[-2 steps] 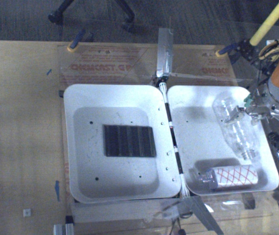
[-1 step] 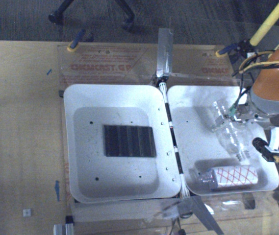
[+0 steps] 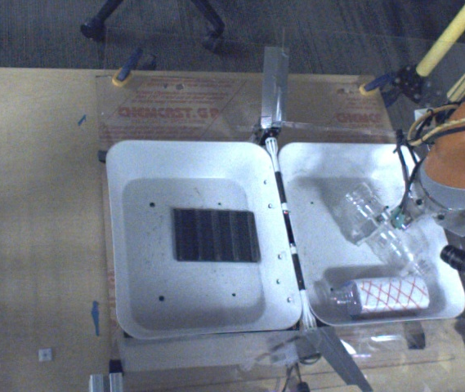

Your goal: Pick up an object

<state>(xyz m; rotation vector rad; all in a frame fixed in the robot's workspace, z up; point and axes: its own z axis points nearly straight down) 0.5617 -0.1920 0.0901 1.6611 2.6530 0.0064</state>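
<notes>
Two shallow white plastic bins are sitting side by side on the bench: the left bin (image 3: 134, 219) and the right bin (image 3: 314, 166). One dark ribbed rectangular panel (image 3: 216, 235) is lying in the left bin. One clear plastic object (image 3: 375, 223) and one white bottle with a red crosshatch pattern (image 3: 383, 295) are lying in the right bin.

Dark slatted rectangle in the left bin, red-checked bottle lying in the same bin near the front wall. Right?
Not quite. The dark slatted rectangle is in the left bin, but the red-checked bottle lies in the right bin, near its front wall, as the camera view shows.
</notes>
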